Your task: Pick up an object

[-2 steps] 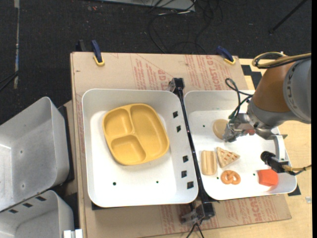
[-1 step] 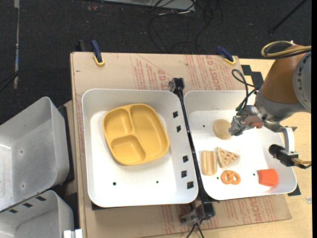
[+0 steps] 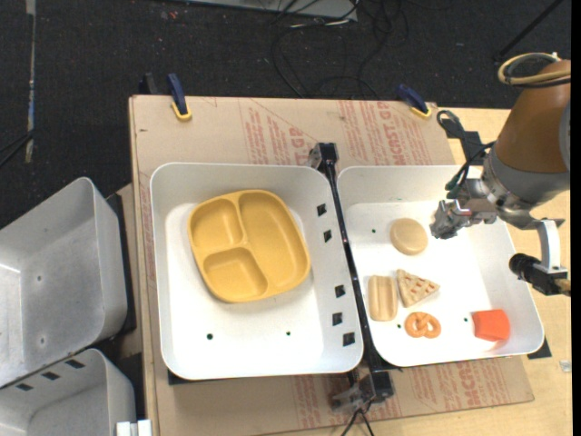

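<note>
Two white bins sit side by side on your desk point(image 3: 236, 116). The left bin point(image 3: 172, 271) holds one thing: a yellow divided plate point(image 3: 248, 243) with three compartments, lying flat near the bin's middle.

The right bin point(image 3: 508, 280) holds five small pieces. A round tan cookie point(image 3: 409, 236) lies toward the far side. Nearer you, a pale hot dog bun point(image 3: 382, 297) lies just beside a waffle wedge point(image 3: 417, 288); you cannot tell whether those two touch. A small orange pretzel point(image 3: 422, 325) sits just in front of them, and an orange block point(image 3: 491, 325) rests near the bin's right front corner, well apart from the rest.

The end effector point(image 3: 445, 221) hangs over the right bin, just right of the cookie; whether it is spread or pressed together, you cannot tell. You see nothing gripped in it.

Two more white bins point(image 3: 54, 271) stand off the desk at left. Clamps point(image 3: 179, 98) hold the desk's far edge, and cables point(image 3: 309, 53) trail on the dark floor beyond.
</note>
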